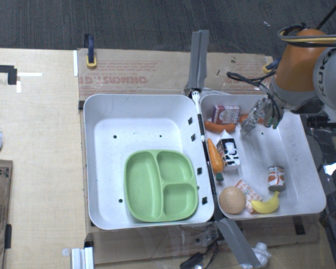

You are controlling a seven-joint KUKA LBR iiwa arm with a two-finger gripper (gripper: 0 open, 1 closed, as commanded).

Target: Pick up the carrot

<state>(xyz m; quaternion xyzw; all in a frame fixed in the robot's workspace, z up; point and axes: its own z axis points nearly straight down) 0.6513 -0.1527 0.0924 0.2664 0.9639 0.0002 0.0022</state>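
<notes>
Carrot first: the long orange carrot point(215, 155) lies in the right-hand shallow white bin point(302, 167), pressed against that bin's left wall beside the divider. Its long axis runs almost straight up and down the picture, leaning slightly, with the narrow end toward the top and the thicker end, showing a speck of green, toward the bottom. Just to its right sits a small black-and-white carton point(229, 152), touching or nearly touching it. A second orange, sausage-shaped piece point(219, 126) lies crosswise above the carrot, in front of a pink and white packet point(226, 114).

Lower in the same bin are a round tan ball-like fruit point(232, 199), a yellow banana point(266, 204), a red and white wrapped snack point(248, 190) and a small red and white can point(276, 177).

The two-finger gripper point(256, 120) on the grey and orange arm point(302, 66) hangs over the upper part of the right bin, well apart from the carrot; whether its fingers are spread or closed cannot be told, and nothing is visibly held.

The left-hand shallow white bin point(101, 150) holds a pale green three-compartment plate point(161, 185). Both bins rest on brown cardboard point(134, 72) over a light wooden bench point(33, 122), with dark grey carpet point(129, 10) beyond. A blue-handled yellow clamp point(90, 50) grips the cardboard's far edge.
</notes>
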